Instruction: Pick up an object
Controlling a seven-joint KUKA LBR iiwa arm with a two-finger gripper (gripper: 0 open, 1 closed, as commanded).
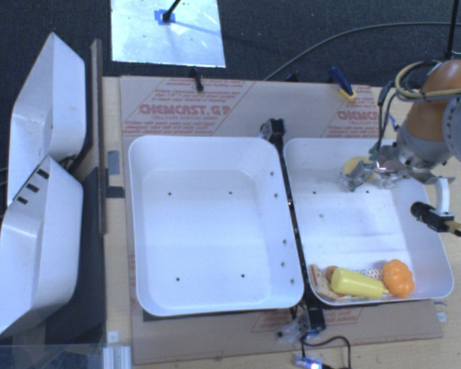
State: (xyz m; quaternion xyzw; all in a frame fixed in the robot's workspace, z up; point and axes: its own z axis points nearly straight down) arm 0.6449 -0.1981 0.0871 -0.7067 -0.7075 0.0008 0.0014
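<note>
Arm: we see the grey arm (446, 118) with its orange band coming in from the right, bent down over the far end of the right bin.

Gripper: we see the gripper (359, 175) low in the right bin's far part, near the back wall. A small yellow thing sits right at its tip, but we cannot tell whether the fingers are apart or together, nor whether they grasp it.

Yellow piece: the small yellow piece (353, 164) lies at the gripper's tip, by the back wall of the right bin; part of it is hidden by the metal.

Right bin: we see the right bin (353, 229), white and shallow, with a cluster of objects in its near corner.

Near corner: a yellow bottle-like object (356, 284) lies on its side; an orange ball-like object (399, 277) is just beside it on the right; a tan, flat piece (320, 280) lies at its left, touching it.

Left bin: the left bin (207, 221) stands touching the right one along a dark seam.

Bench: both bins rest on a board (238, 102) printed with red lettering.

Aside: two more white bins (42, 206) lean at the left of the bench.
</note>
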